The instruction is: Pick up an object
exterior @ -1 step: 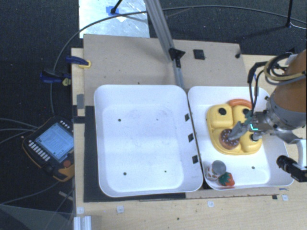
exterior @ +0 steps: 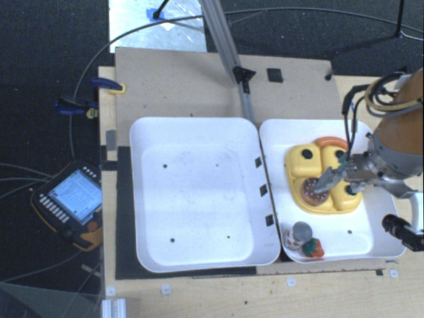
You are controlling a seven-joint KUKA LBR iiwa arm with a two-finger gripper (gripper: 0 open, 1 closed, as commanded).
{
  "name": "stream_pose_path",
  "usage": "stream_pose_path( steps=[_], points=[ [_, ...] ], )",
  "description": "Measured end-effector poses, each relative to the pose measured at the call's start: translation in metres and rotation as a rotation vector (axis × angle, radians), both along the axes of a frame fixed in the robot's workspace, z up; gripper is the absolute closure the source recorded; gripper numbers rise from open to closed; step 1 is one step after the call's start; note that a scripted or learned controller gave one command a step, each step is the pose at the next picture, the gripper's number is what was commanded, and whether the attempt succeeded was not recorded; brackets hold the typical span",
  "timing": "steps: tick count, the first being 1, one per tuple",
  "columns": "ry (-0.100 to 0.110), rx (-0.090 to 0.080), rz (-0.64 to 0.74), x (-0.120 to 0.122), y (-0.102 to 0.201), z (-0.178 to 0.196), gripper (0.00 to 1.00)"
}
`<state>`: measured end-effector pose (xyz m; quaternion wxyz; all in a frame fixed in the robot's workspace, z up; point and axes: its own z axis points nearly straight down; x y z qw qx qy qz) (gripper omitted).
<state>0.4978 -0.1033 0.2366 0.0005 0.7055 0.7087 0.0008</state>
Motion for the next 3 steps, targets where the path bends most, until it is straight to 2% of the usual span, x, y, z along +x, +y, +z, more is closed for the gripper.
stream_pose_path(
  steps=[2,3],
  points=[
    [0.007,0.001,-0.004,0.001,-0.006,-0.122,0.0],
    [-0.007,-0.001,-0.007,0.005,-0.009,-0.145,0.0]
  ],
)
